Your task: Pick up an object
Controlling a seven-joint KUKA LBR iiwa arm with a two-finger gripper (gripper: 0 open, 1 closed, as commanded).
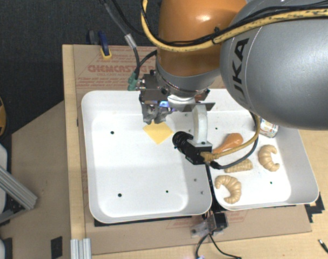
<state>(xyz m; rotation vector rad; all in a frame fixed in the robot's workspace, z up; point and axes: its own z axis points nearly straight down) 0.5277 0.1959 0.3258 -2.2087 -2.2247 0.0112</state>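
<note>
Two white bins (99, 161) side by side on the desk | end effector (153, 115) right over the yellow slice (158, 133) near the left bin's back edge, can't tell how it's set | slice looks thin, light, kinda floppy, so pinch across its narrow edges | croissants (229, 188) in the right bin

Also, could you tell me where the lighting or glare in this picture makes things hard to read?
In the camera view, bright highlights glare off the orange band; the left bin is washed out near its front, with the arm's shadow across its far half; the yellow piece at the gripper stays clear.
</note>
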